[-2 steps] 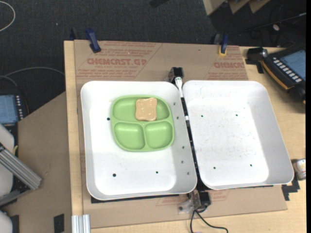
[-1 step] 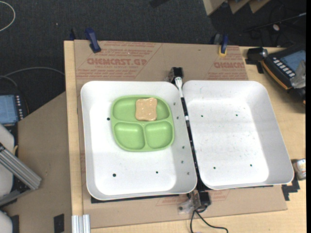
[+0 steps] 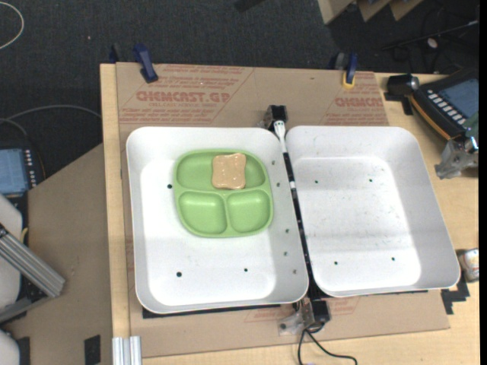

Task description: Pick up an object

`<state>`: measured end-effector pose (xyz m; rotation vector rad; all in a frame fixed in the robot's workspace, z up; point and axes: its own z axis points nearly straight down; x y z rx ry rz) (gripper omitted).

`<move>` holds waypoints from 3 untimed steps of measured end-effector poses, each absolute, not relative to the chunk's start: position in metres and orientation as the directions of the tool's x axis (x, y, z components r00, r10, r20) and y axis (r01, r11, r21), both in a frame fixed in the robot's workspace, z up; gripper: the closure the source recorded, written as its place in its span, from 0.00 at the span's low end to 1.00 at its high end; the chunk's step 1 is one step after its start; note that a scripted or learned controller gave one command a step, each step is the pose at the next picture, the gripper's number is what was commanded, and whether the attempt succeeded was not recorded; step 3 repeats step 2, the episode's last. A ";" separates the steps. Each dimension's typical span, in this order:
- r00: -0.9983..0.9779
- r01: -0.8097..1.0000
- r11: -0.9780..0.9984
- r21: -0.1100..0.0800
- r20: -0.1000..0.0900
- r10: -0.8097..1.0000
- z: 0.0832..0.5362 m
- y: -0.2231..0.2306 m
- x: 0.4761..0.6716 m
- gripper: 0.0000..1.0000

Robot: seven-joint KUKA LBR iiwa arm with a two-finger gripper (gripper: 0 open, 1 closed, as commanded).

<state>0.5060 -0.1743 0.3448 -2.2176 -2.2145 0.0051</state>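
At the near edge of the worktop (image 3: 122,204), a small black connector with trailing wires (image 3: 313,327) sits just below the seam where the two white bins meet. The left bin (image 3: 152,272) and the right bin (image 3: 365,272) lie side by side on a brown board printed with red lettering, their inner rims touching.

The near half of the left bin is bare white floor with a few small dark dots. Further back in that bin lies a green divided plate (image 3: 199,211) with three compartments: two smaller ones on the near side and one wide one on the far side. A tan, squarish piece of toast (image 3: 228,171) lies flat in the far compartment, a little right of its middle, well apart from the bin walls.

The right bin's floor carries a scatter of fine dark specks and a few dots.

A thin dark strip (image 3: 293,204) runs along the seam between the bins up to a black fitting (image 3: 276,116) at their far end. Two blue clamps (image 3: 144,61) (image 3: 349,70) grip the board's far edge, and dark carpet (image 3: 190,14) lies beyond.
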 end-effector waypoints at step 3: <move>0.003 1.000 -0.003 0.006 -0.001 1.000 0.381 -0.193 0.492 1.00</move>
